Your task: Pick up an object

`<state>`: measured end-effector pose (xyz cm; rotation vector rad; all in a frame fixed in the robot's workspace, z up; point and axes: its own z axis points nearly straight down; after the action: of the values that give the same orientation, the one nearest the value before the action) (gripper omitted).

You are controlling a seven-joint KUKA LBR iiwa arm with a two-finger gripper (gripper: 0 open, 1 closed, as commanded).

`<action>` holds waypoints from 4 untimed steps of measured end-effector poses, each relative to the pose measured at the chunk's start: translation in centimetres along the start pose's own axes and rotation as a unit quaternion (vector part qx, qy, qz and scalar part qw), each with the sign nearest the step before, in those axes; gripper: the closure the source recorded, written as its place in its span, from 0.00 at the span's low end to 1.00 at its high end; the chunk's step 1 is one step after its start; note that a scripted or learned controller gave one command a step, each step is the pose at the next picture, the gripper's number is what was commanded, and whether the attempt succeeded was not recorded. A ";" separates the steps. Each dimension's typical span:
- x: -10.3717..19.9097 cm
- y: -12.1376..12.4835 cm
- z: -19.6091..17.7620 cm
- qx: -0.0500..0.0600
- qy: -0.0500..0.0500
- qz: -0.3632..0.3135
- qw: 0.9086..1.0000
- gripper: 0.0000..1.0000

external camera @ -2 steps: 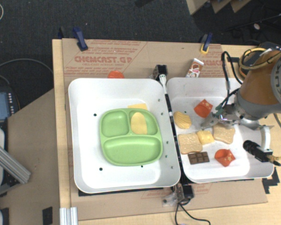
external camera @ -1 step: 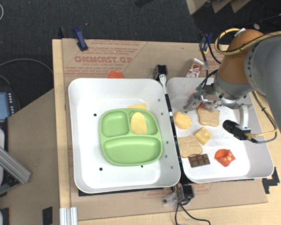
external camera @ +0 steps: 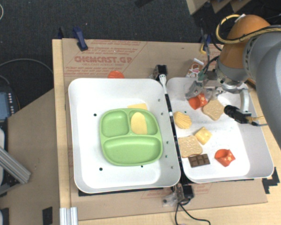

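The arm [external camera: 253, 41] entered from the right and reached over the far part of the right bin [external camera: 253, 168]. The gripper [external camera: 202, 93] stood low above that bin's far left area, directly over a red piece [external camera: 197, 101]; whether it was open or closed could not be told, and nothing could be confirmed as held. Just right of the red piece lay a tan toast-like slice [external camera: 214, 110]. Nearer the camera in the same bin lay a ridged yellow piece [external camera: 182, 120], a pale yellow wedge [external camera: 203, 135], a square cracker [external camera: 189, 146], a brown chocolate bar [external camera: 198, 161] and a second red item [external camera: 225, 157], all apart from one another except the cracker and the bar, which lay just beside each other. The left bin [external camera: 84, 172] held a green divided tray [external camera: 130, 139], with a yellow piece [external camera: 138, 123] in its upper right compartment and a pale yellow block [external camera: 137, 107] touching the tray's far rim. Both bins sat on a cardboard-covered worktop [external camera: 65, 64].
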<state>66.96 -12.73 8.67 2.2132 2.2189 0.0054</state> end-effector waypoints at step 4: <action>3.5 -1.0 0.2 0.006 0.002 0.001 1.000 0.00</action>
<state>65.96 -9.21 8.42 2.2228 2.2254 -0.0036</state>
